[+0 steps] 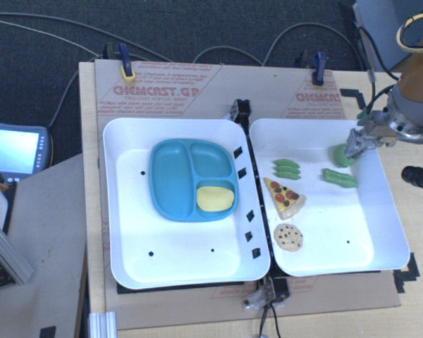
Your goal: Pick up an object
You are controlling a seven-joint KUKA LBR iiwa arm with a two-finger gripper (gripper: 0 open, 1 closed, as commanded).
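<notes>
Here, my claw [355,146] hangs over the far right part of the right bin [381,248], reaching in from the right. Whether it is open or closed, I cannot tell; the tips are too small and dark to read. A round green piece [340,156] sits directly at the claw's lower left, touching or nearly touching it; I cannot say it is held. Just below that, toward the near side, lies a green bean pod [339,178], long axis running left-right with a slight tilt down to the right. A second green pod [287,167] lies further left, well apart from the claw, also roughly left-right. Pizza slice [283,196] and cookie [289,237] sit near the bin's left wall, farthest from me. The left bin [127,252] carries a blue divided tray [187,178] with a yellow piece [215,198] in one compartment. Judgement: the round green piece is the nearest candidate, lying left of and slightly below the claw; only a small shift that way is called for.
</notes>
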